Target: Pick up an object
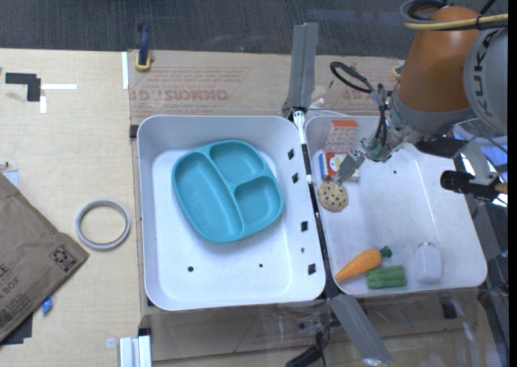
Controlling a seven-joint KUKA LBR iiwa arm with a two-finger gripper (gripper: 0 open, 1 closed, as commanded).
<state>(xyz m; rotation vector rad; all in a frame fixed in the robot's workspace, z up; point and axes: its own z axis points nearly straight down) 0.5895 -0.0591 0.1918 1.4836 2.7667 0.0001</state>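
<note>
Gripper [349, 168] low in the right bin [452, 276], just above a cookie [332, 195].

The gripper hangs at the bin's upper left, fingers pointing down-left toward the divider; whether they are spread or closed cannot be told at this size, and nothing is seen between them. The cookie lies on the bin floor just below the tip — touching or not is unclear. Behind the gripper, a small white and orange box [339, 143] leans in the far corner. Near the front edge lie a carrot [358, 263] and, just beside it, a green piece [386, 276], with a pale white object [428, 263] further right. The left bin [153, 196] holds a teal divided plate [227, 190]. On the surface [65, 139] to the left — a tape ring [102, 223] and a cardboard box [28, 260].
</note>
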